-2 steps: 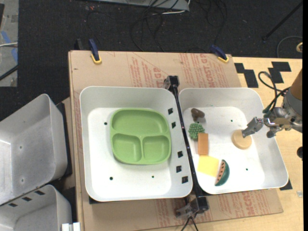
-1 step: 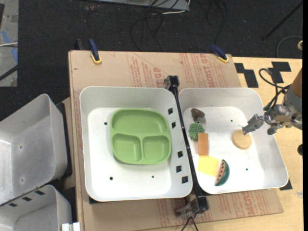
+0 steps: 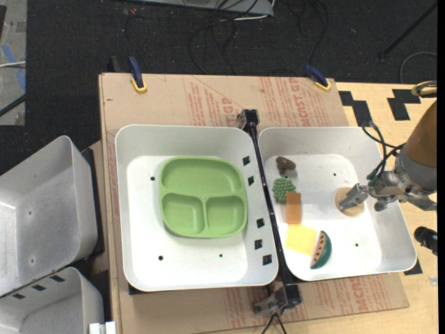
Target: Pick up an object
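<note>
Watermelon slice lies below-left of the hand, which hovers over a tan disc, grip state unclear; next, close and lift

A pale green divided plate is being shown in the white left bin. In the white right bin, at nine o'clock, a bumpy green ball, an orange block, a yellow square, and a brown lump are being displayed.
</note>
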`<state>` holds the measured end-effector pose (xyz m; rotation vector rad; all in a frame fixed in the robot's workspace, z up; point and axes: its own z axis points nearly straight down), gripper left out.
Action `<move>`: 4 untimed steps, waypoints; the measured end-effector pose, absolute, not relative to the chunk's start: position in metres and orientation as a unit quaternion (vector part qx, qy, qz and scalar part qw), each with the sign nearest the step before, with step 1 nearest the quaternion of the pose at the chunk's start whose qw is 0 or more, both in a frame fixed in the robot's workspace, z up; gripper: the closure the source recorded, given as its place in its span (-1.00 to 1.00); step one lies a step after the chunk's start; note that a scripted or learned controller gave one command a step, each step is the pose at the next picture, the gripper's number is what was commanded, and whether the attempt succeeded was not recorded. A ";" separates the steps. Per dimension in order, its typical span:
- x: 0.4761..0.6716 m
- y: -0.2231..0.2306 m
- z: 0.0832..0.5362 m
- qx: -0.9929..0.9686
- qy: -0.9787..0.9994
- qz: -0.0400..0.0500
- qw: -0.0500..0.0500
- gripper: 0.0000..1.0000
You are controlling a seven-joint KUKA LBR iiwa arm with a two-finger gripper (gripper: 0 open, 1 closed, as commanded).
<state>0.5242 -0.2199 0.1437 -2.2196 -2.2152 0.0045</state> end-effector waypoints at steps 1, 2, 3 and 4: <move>0.523 -0.219 0.090 -0.708 -0.707 0.001 0.002 -1.00; 0.525 -0.219 0.104 -0.708 -0.707 0.000 -0.001 1.00; 0.530 -0.221 0.147 -0.706 -0.708 -0.001 -0.003 1.00; 0.535 -0.211 0.205 -0.705 -0.709 -0.001 -0.004 1.00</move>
